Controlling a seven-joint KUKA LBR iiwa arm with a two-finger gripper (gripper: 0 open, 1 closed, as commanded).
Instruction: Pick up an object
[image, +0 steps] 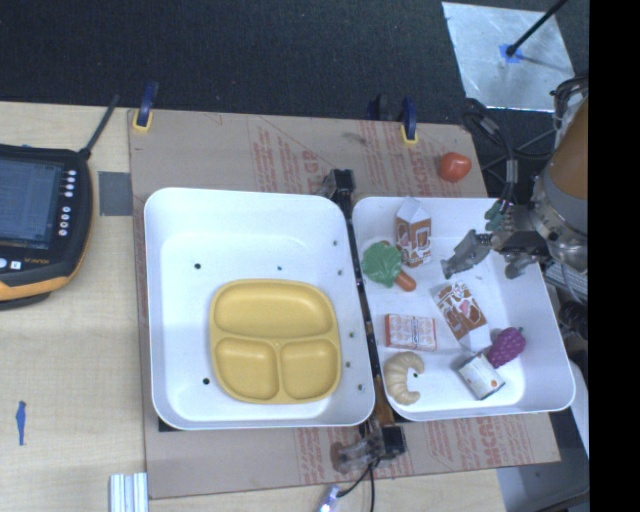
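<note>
Camera view: the fingers (490, 252) hang over the upper right part of the right bin (560, 400), spread apart with nothing between them; one grey finger juts left toward about the bin's middle, the other sits nearer the wrist.

The task names no single object, so the likeliest candidate, judged from position, is the flat snack packet (460, 309) lying just below and slightly left of the fingers, apart from them and not touched. It looks light and thin, probably a stiff toy carton with a glossy printed face, so it may slide under a pinch. Taking it across its narrow width, with the fingers dropped low to the bin floor, seems the best hold.

The small milk carton (413, 231) stands to the left of the fingers, near the bin's top edge; upright and boxy, it should offer firm flat sides. Further left lie the green broccoli piece (382, 262) with a small orange carrot (405, 282) touching it. Well below the fingers are the purple grapes (507, 346), a small can (480, 376) on its side, a second flat packet (411, 331) and a croissant (405, 376); all look like light plastic play food.

The left bin (170, 300) holds a yellow divided tray (275, 340), well apart from the fingers.
</note>
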